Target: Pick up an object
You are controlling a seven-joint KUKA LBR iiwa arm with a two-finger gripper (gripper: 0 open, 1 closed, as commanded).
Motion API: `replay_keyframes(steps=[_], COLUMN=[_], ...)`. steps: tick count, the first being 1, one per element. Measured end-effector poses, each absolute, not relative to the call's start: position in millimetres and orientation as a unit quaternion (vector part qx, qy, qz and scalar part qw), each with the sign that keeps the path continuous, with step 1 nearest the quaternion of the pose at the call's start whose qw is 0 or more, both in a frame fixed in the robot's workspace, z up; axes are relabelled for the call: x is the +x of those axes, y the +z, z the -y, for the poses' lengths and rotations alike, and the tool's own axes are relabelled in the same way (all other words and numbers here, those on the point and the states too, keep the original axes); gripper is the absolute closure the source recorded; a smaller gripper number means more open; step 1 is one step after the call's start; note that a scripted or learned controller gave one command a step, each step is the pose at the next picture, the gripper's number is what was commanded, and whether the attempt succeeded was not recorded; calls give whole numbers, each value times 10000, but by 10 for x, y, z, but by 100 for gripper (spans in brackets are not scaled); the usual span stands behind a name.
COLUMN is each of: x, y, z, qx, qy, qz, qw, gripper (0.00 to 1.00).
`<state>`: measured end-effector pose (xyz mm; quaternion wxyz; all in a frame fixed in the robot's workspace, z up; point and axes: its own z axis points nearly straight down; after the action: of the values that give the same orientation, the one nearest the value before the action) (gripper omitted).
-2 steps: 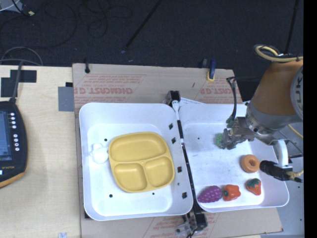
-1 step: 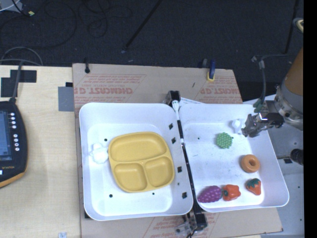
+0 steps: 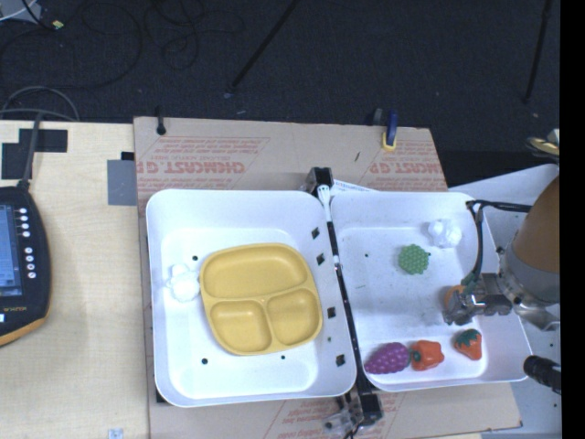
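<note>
A grey robot arm with an orange band reaches in from the right edge of the frame, its gripper (image 3: pixel 460 304) low over the right-hand white bin (image 3: pixel 384 222), at that bin's right-centre. Whether the gripper is wide or narrow cannot be told from this angle, and nothing is seen held in it.

Toy food lies scattered around it. A green, bumpy ball-shaped piece (image 3: pixel 413 259) sits near the middle of the right bin, with a small white crumpled object (image 3: pixel 445 233) just above and right of it. Along the bin's lower edge, a purple bunch of grapes (image 3: pixel 388 358) touches an orange-red piece (image 3: pixel 425 355), and a strawberry-like red piece (image 3: pixel 469 343) lies near them, just below the gripper.

In the left bin (image 3: pixel 169 218), a yellow three-compartment plate (image 3: pixel 259 297) takes up the centre, with a small white object (image 3: pixel 183 284) touching its left rim.

A black handheld controller (image 3: pixel 18 263) rests on the bench (image 3: pixel 73 373) at the far left of the frame.
</note>
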<state>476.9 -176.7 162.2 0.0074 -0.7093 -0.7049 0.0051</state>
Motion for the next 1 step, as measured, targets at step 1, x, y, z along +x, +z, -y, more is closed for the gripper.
replay_keyframes(steps=[1], x=[4746], y=[1511], z=[2146], qx=[-7075], qy=[17], qz=[7067], qw=[21], gripper=[100])
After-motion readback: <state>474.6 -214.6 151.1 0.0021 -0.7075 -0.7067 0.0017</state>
